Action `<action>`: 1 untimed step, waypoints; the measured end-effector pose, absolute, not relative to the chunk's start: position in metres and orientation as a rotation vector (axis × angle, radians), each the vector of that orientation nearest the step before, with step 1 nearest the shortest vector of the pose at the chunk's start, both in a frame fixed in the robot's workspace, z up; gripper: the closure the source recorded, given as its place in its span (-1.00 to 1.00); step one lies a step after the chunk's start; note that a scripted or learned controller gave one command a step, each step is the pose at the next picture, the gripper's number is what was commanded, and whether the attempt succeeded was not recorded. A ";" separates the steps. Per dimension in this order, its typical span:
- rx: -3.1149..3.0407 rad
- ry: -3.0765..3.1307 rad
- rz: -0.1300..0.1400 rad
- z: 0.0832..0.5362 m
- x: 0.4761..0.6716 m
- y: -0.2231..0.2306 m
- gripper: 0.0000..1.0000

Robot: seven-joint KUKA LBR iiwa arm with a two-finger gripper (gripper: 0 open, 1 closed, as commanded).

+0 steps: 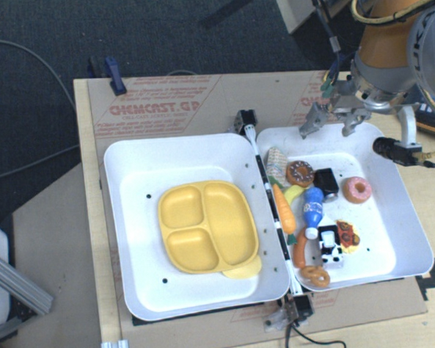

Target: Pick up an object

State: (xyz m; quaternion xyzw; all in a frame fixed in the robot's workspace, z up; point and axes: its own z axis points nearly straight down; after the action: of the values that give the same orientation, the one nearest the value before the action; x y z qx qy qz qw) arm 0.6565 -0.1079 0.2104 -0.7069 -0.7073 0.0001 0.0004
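My gripper [330, 122] hangs over the far edge of the right bin [404, 217], its two fingers spread apart with nothing between them. Below it in the bin lie several toy foods: a chocolate donut [300, 172], a pink donut [358, 190], a black block [325, 180], a blue bottle [313, 207], an orange carrot [283, 209], a hot dog [301, 248], a pretzel [315, 276], a black and white cow toy [329, 245] and a small pizza piece [347, 234]. All rest on the bin floor, apart from the gripper.
The left bin [128, 212] holds a yellow divided plate [206, 225]. A black clamp [246, 121] sits where the bins meet at the back. A blue clip [114, 74] lies on the cardboard at the far left. The orange-banded arm [393, 34] fills the upper right.
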 end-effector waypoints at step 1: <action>-2.221 -2.218 0.004 0.115 0.613 -0.124 -1.00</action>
State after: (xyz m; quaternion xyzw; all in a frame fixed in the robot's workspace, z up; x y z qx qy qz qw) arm 0.6127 -0.1239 0.1148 -0.7076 -0.7066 0.0012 0.0016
